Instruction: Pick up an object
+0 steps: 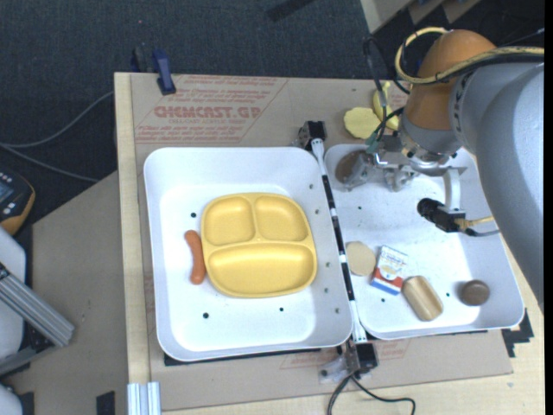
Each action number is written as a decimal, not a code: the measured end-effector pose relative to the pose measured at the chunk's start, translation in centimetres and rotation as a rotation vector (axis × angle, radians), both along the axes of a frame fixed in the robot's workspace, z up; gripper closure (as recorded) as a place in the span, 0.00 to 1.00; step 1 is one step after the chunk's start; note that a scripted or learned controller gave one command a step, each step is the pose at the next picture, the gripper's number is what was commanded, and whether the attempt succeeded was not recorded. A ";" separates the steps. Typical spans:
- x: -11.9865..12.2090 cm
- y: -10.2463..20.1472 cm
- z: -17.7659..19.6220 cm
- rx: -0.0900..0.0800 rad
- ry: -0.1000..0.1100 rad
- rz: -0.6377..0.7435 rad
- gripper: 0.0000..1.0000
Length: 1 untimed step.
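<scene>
Camera view, looking down at a slant, shows the arm point(497, 119) reaching in from the right over the right bin point(497, 314), with the pincer point(389, 173) low at that bin's far left corner. I cannot tell how the pincer stands from this angle.

Just beside it, at the corner, lies a dark brown roundish object point(347, 166), the likeliest target, though nothing shows it gripped. Its shape is blurred, and it sits hard against the bin wall, so closing on it there looks awkward. I would judge it small and light.

Along the near side of the right bin lie easier candidates:
- A tan cylinder point(422, 297), lying on its side, looks like wood or cork: stiff, light, prone to roll. It should be taken across its round body at mid-length.
- A small carton point(390, 268), white with red and blue print, touching or nearly touching the cylinder, looks light and crushable. Its flat sides suit a gentle grip.
- A beige disc point(358, 258) lies flat near the dividing wall, too thin to pinch easily.
- A brown ball point(473, 293) sits apart to the right, likely to roll away.

The left bin point(164, 180) holds a yellow divided plate point(258, 244) with an orange sausage point(195, 256) just beside its left edge. Both bins rest on the desk point(216, 111).
</scene>
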State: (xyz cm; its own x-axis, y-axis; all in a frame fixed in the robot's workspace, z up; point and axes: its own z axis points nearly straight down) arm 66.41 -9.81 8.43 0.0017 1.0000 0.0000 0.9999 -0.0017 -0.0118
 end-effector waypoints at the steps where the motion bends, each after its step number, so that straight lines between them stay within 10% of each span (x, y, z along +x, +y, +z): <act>1: 0.0 -1.0 0.0 0.001 -0.001 -0.001 0.00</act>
